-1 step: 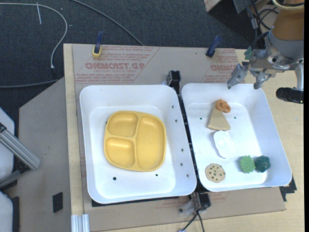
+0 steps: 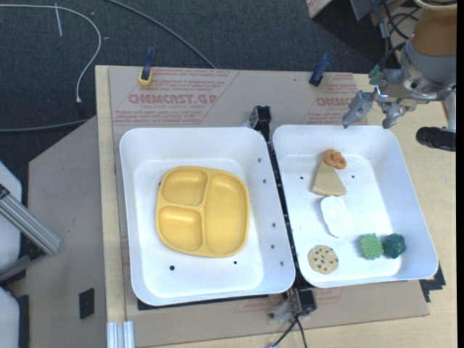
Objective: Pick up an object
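Likely light and stiff, the cookie (image 2: 322,259) lies flat; pinch its rim; gripper (image 2: 371,112) hangs spread, unloaded.

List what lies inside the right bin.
In the right bin: an orange pretzel, a tan wedge, a white piece, a cookie, a light green piece and a dark green one. Whatever they cover stays hidden.
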Controlling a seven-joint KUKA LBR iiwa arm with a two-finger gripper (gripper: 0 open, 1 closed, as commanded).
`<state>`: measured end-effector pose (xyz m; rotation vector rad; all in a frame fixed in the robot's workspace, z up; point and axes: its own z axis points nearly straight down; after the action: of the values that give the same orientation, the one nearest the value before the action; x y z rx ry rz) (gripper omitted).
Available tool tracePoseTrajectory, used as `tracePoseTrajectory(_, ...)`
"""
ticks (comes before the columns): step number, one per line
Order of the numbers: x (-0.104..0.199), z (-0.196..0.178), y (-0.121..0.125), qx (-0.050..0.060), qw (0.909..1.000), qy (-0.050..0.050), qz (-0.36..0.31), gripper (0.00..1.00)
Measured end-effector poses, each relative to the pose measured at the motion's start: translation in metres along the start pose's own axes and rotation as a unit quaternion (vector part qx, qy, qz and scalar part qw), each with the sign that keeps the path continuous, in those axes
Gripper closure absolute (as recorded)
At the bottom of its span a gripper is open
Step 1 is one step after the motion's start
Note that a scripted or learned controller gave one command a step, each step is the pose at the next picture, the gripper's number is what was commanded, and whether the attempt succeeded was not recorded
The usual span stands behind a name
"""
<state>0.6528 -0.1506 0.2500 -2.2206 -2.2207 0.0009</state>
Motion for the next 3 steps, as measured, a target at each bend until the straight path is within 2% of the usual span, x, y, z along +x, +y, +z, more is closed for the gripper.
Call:
tracePoseTrajectory(2,0.011,0.124,-0.001,0.003,1.0,0.001,-0.001,0.0)
tracePoseTrajectory(3,0.012,0.165,0.0,0.0,1.0,0.0,-0.001,0.0)
